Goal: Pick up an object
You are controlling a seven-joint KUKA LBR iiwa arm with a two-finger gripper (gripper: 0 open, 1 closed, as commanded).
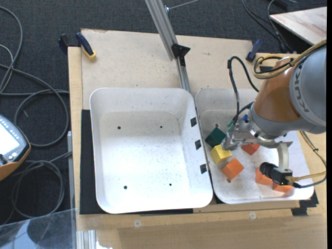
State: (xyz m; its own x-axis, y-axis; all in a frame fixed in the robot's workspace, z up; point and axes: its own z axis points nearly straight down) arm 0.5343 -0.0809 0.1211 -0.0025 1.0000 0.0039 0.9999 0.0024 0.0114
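Several small blocks lie in the right bin (pixel 249 193). A dark green block (pixel 215 137) rests near the bin's left wall, with a yellow block (pixel 220 154) just below it and an orange block (pixel 233 168) lower still. A red block (pixel 250 149) lies partly under the wrist. More orange pieces (pixel 265 178) sit at the lower right. My gripper (pixel 234 140) hangs low over the bin, right of the green block and just above the yellow one. The wrist hides its tip, and I cannot see anything held.
The left bin (pixel 104 102) stands beside the right one, with black clips (pixel 197 144) along the shared wall. A metal pole (pixel 165 22) slants up from behind the bins. Cables (pixel 236 82) trail around the arm's wrist.
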